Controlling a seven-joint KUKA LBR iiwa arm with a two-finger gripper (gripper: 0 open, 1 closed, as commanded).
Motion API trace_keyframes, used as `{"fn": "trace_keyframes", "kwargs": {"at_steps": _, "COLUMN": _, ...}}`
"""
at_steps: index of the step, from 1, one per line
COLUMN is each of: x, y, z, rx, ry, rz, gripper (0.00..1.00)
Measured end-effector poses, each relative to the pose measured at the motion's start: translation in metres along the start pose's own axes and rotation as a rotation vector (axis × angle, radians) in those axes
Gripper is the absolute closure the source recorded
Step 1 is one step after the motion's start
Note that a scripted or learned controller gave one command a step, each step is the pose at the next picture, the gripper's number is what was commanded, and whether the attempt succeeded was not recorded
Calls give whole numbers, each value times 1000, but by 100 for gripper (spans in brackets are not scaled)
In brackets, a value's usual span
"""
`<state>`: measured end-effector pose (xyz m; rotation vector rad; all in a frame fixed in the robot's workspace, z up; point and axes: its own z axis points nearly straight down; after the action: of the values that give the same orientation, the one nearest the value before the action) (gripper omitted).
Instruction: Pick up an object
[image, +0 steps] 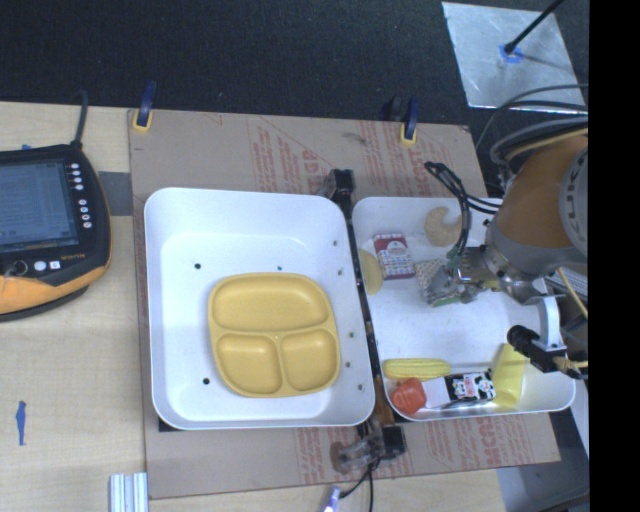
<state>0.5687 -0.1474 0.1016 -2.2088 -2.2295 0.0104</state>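
Gripper (440, 287) in right bin (470, 330), just right of the red-and-white carton (393, 255) | you cannot tell its grasp state.

Right bin (560, 405) floor is open mid-way; items crowd its front wall and back corner.

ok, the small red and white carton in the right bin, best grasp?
The carton lies flat near the right bin's left wall, clear of its neighbours. Probably come straight down from above and close the tool across its short left-right width, mid-body.
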Motion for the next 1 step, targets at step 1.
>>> {"fn": "trace_keyframes", "kwargs": {"at_steps": 1, "x": 91, "y": 28, "z": -91, "rx": -4, "ry": 4, "rz": 4, "gripper": 100}}
